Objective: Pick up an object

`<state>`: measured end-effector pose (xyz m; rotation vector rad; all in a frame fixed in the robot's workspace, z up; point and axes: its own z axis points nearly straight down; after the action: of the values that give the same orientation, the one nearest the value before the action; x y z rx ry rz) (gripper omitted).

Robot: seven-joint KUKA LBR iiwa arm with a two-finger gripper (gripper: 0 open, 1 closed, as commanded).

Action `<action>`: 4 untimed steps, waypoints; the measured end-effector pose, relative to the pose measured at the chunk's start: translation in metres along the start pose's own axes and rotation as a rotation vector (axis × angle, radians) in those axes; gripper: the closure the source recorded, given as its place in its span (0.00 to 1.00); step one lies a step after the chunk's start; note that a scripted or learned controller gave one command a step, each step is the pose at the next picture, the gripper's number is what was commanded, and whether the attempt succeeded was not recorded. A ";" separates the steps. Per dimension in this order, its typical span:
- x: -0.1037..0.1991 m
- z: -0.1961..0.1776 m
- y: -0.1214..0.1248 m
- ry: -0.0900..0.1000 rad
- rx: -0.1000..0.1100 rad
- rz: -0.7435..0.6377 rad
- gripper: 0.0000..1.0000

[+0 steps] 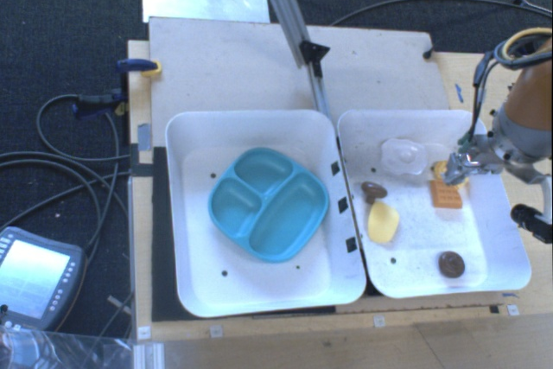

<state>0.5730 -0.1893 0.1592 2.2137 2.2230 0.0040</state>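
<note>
Hovering at 3 o'clock edge of right bin (pixel 518 259), gripper (pixel 458 168) noted just above orange cracker (pixel 447 195). Finger spread cannot be told; nothing seen held. Candidate objects in same bin: yellow piece (pixel 383 223) at 8 o'clock, brown disc (pixel 451 264) at 5 o'clock, clear lump (pixel 403 155) at 11 o'clock. Risk judged: flat cracker may be pushed aside, not clamped; yellow scrap (pixel 440 169) beside fingertips may be nudged. Fingertips blurred; arm cut off at frame edge.
</note>
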 end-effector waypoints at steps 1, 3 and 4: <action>0.000 -0.044 0.004 -0.001 -0.001 -0.002 1.00; 0.048 -0.092 0.033 0.002 -0.001 -0.008 1.00; 0.099 -0.079 0.047 0.003 0.003 -0.007 1.00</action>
<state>0.6194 -0.0905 0.2383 2.2086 2.2340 0.0035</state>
